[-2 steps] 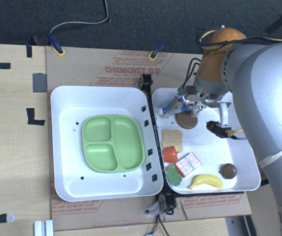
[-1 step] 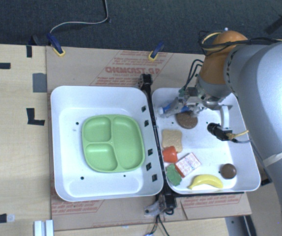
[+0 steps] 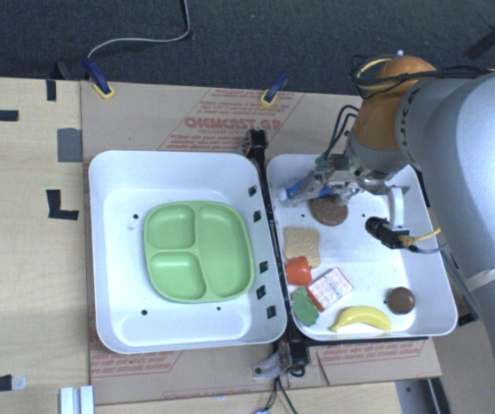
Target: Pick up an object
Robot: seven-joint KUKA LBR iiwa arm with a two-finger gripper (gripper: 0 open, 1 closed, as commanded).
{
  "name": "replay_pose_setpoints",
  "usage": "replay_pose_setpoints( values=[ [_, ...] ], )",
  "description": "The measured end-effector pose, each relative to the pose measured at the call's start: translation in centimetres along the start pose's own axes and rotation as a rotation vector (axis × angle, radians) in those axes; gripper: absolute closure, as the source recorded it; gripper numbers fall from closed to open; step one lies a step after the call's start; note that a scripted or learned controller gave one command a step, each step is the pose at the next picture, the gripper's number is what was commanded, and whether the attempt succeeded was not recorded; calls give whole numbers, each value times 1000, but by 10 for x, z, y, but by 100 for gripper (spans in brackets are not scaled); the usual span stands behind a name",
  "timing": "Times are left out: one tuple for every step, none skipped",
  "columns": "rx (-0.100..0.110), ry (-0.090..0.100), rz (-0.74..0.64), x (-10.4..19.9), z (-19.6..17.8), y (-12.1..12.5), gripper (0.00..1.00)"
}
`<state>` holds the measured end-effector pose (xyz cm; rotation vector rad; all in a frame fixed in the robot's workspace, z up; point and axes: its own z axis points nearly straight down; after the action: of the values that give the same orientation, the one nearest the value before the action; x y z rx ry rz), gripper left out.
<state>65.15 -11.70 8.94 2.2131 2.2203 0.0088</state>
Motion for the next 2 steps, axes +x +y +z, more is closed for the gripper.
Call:
replay_pose_setpoints(
  values=[
    [7,-11,5,7,0,2,0],
    [40,5,1,-1,3,12,0]
  ],
)
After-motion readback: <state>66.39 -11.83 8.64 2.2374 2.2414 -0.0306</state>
